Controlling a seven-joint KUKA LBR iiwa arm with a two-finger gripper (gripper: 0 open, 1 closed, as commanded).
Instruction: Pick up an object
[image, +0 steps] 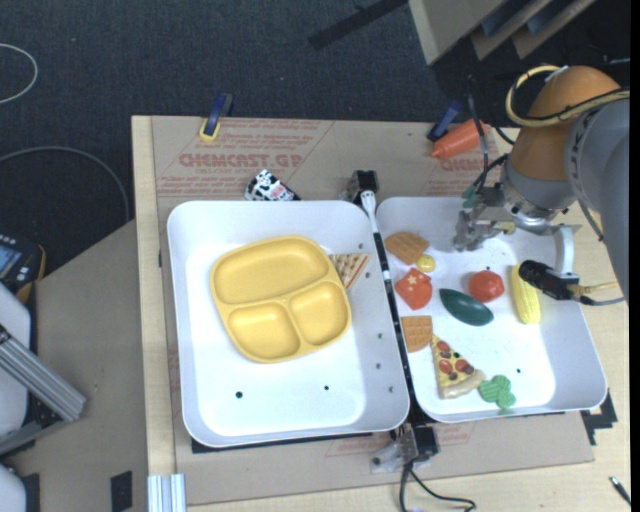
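Nearest the camera, at the front of the right bin (575, 385), lie a pizza slice (453, 367) and a green broccoli piece (497, 391), close together. Behind the pizza slice sits a square cracker (417, 332), near the wall between the bins. Further back in the same bin are a red pepper (414, 289), a dark green avocado-like piece (466, 306), a tomato (486, 285), a corn cob (526, 295) toward the right, a small yellow piece (427, 264) and a brown cookie (406, 245).

The left bin (280, 410) holds a yellow divided plate (281, 297), with a waffle piece (350, 267) touching its right rim.

The jaws (470, 235) hang over the back of the right bin, above bare floor between the cookie and the tomato, touching none of the food. They look empty, though whether they are spread or closed is too blurred to tell.

On the desk (300, 150) behind the bins lies a small black-and-white toy (270, 186).
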